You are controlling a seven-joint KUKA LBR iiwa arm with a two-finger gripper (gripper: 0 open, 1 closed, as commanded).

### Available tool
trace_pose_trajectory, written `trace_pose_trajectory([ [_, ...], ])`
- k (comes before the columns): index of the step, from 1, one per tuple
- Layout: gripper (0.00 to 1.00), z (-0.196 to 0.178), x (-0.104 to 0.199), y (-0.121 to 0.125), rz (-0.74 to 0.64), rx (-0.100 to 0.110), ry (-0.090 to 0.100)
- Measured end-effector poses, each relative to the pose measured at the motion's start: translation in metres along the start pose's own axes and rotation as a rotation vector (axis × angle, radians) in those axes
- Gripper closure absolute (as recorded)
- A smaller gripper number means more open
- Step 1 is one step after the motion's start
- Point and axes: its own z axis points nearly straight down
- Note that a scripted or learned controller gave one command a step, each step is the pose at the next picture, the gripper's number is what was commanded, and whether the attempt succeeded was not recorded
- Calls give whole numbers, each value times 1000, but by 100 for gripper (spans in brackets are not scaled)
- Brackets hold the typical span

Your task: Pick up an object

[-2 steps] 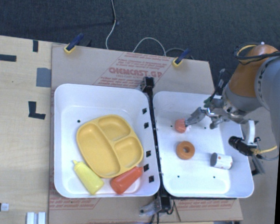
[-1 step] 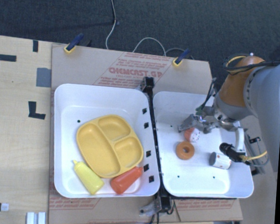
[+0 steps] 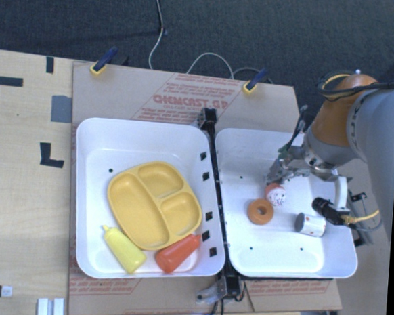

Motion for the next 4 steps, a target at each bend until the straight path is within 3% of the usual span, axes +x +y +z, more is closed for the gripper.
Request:
trace_pose_trajectory([
  [3,100,-155,-2,4,2,-1,2],
  [4,100,-192,-1,5,3,0,2],
])
